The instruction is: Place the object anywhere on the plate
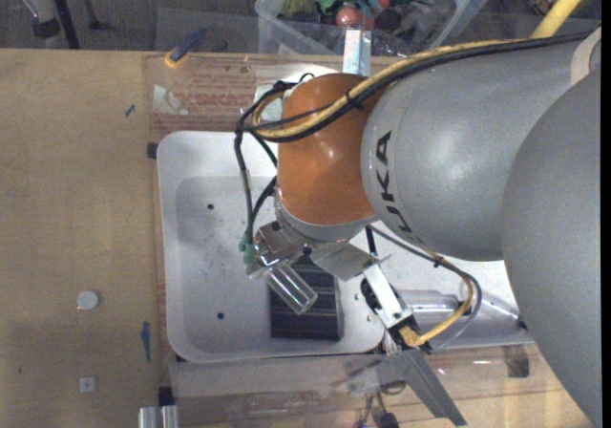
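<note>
Over the white bin [191, 225], near its front edge, the hand [277, 264] hovers, grip state unclear.

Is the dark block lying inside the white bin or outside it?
Inside. The dark block lies flat on the floor of the white bin, near its front wall, partly covered by the end effector above it.

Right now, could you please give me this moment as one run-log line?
arm: over left bin | gripper: low, above dark object | grasp: cannot tell | plate: not identified
</note>
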